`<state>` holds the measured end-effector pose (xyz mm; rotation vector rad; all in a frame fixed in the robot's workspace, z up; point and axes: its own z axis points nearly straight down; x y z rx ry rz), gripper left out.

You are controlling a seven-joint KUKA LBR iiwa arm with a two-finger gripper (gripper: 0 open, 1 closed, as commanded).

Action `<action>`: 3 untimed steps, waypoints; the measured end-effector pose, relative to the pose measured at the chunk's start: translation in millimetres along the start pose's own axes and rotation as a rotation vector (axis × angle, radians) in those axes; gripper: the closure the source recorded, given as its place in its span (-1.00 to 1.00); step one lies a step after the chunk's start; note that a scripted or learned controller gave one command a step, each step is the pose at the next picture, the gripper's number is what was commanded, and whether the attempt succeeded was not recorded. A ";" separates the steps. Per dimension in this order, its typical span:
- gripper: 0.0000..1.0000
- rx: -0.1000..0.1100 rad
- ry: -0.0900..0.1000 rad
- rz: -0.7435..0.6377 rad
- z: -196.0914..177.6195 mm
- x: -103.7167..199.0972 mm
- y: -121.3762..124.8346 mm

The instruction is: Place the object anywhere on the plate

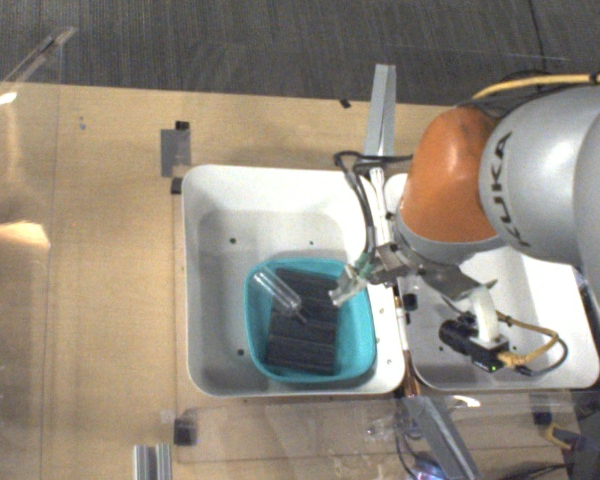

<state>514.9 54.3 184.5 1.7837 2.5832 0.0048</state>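
Note:
A teal plate [358, 340] with raised edges lies in the front right part of the left bin [215, 268]. A black, ribbed, blocky object [303, 342] rests flat on the plate. My gripper [314, 295] hangs over the plate's back half, just above the far end of the black object. Its two clear fingers [280, 292] are spread apart, one to the left and one to the right, and it is open. I see nothing clamped between them. The grey arm with its orange band [450, 183] covers the gap between the bins.
The right bin [540, 368] sits beside the left one, mostly under the arm. A small black part with a yellow cable [480, 340] hangs from the wrist over it. A metal post [382, 108] stands behind the bins. Bare wooden bench lies to the left.

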 end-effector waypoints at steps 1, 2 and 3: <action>-1.00 -0.003 -0.003 0.024 -31.7 -68.0 -53.5; 1.00 -0.010 -0.004 0.020 -42.8 -67.8 -50.8; 1.00 0.000 -0.001 -0.085 -11.1 -21.2 -14.2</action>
